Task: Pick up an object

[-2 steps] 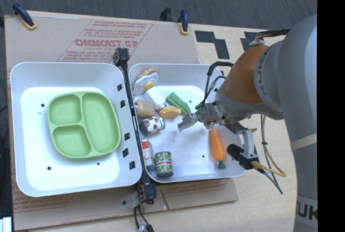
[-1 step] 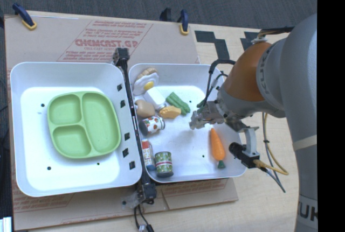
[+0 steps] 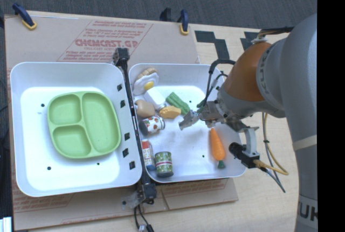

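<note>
Carrot (image 3: 216, 145) upright in frame, leafy end nearest

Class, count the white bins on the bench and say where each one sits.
2. The left bin holds a green plate; the right bin holds the small items.

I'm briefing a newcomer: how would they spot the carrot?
Look in the right bin, near its right wall. The carrot lies there, just below the gripper. It is the lone long orange thing, apart from the toys clustered at the bin's left.
</note>
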`<state>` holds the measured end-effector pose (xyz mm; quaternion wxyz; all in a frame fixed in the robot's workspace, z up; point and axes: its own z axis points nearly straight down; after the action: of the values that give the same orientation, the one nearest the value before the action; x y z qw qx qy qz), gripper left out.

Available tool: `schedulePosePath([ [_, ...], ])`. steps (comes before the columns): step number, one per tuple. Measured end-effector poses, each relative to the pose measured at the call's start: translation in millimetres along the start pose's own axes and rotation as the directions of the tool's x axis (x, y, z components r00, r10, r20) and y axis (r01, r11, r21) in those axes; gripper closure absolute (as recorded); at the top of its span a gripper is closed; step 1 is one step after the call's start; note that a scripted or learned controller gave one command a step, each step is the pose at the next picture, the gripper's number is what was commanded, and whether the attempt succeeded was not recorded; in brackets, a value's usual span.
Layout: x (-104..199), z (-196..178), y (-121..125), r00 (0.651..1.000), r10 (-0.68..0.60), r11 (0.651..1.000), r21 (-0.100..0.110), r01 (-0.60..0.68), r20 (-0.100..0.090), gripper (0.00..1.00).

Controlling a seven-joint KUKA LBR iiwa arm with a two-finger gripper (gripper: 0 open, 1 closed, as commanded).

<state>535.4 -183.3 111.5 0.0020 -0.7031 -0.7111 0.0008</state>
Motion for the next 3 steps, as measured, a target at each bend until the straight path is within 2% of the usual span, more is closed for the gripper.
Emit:
schedulePosePath([
  [1, 0, -10, 0, 1.0, -0.003, 1.0, 0.0, 0.003, 0.0, 1.0],
  [2, 0, -10, 0, 1.0, -0.003, 1.0, 0.0, 0.003, 0.0, 0.0],
  [3, 37, 20, 48, 1.0, 0.004, 1.0, -0.001, -0.004, 0.001, 0.0],
])
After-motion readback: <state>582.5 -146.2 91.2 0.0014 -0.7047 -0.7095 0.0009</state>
